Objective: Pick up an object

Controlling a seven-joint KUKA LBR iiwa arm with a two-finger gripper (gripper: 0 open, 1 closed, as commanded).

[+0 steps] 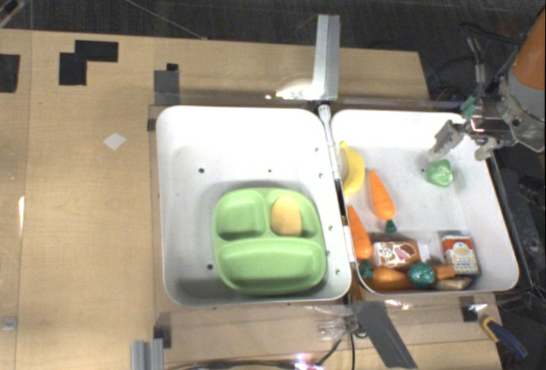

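Observation:
My gripper (463,144) hangs over the far right part of the right bin (409,125), open, with nothing between its fingers. Just in front of it and slightly left lies a small light-green lump (440,173) on the bin floor, apart from the fingers. Further left in the same bin are a yellow banana (351,168) and an orange carrot (381,196). A second carrot (358,234) lies along the left wall. A small carton (397,253), a red-labelled can (458,251) and a dark green piece (421,274) crowd the near edge.
In the left bin (196,147) sits a green divided plate (256,262) with a yellow-orange round fruit (287,215) in one compartment. A metal post (328,53) stands behind the wall between the bins. Bare bin floor lies between the carrot and the green lump.

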